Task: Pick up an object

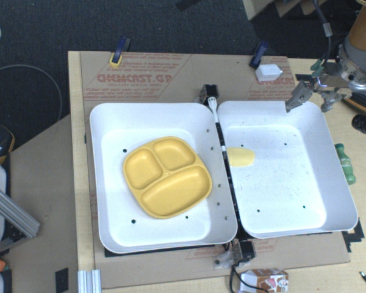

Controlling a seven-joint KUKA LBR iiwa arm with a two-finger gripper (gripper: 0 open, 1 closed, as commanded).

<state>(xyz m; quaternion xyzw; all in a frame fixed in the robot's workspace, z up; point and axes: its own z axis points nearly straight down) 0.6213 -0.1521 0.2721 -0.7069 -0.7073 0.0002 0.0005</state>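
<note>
Lying well apart from end effector (311, 96): yellow tray (166, 177), left bin (104, 163).

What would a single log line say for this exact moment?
gripper: open, above right bin's far edge, holding nothing | yellow divided plate: left bin | small yellow piece: right bin, near divider

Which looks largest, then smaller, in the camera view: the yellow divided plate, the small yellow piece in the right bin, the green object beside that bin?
1. Yellow divided plate, by far the largest.
2. Small yellow piece.
3. Green object, narrower; close to the yellow piece, so this order is unsure.
</note>
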